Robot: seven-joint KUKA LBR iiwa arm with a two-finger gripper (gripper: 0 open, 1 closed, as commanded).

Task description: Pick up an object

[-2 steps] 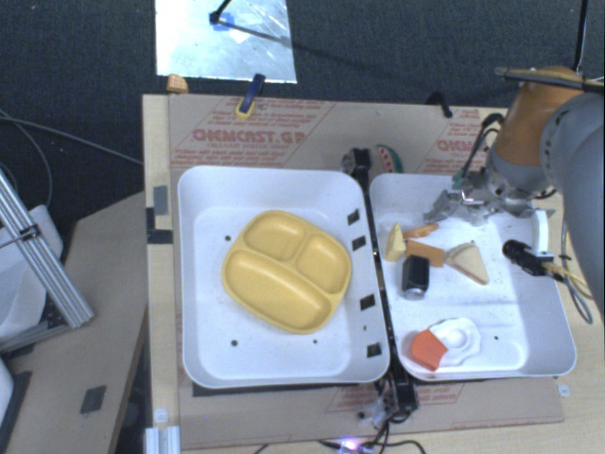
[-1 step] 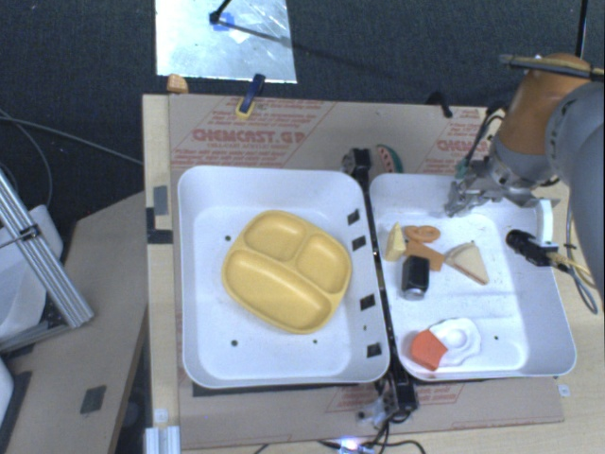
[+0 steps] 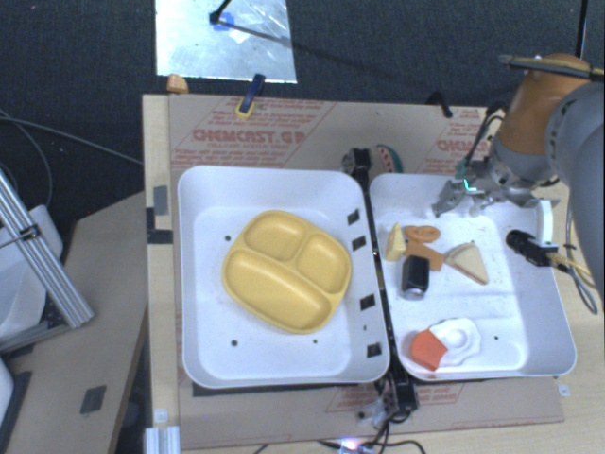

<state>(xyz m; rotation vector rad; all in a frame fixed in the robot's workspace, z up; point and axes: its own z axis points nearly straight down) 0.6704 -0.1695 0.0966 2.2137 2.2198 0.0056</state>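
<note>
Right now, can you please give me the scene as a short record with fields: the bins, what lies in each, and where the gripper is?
left bin: holds a yellow tray with three compartments
right bin: holds a black block, a bread slice, a cheese wedge, a fried egg, an orange block
gripper: over the far part of the right bin, apart from the items
holding: nothing seen between the fingers

Grey arm (image 3: 579, 135) with an orange band (image 3: 541, 93) above a metallic wrist, a small teal light there.
</note>
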